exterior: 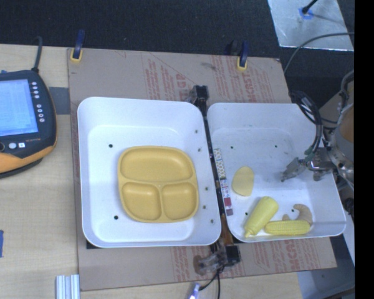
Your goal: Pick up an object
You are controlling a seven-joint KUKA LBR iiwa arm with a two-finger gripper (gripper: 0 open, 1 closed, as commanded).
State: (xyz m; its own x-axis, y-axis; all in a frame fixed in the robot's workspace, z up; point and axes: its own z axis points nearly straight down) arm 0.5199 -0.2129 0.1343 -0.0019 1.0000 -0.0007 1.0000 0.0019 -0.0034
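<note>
Most of the arm (pixel 344 114) is cut off at the right edge, leaving a sliver of it and some cables. The gripper (pixel 302 167) is small and dim, so its fingers are hard to read. Just below it, a brownish object (pixel 302 212) lies half hidden behind the corn cob (pixel 287 228).

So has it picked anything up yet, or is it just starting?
Nothing looks picked up. The gripper hangs over the right bin, while the corn cob, yellow wedge and pale chip lie on its floor. The whole grasp and lift remain.
</note>
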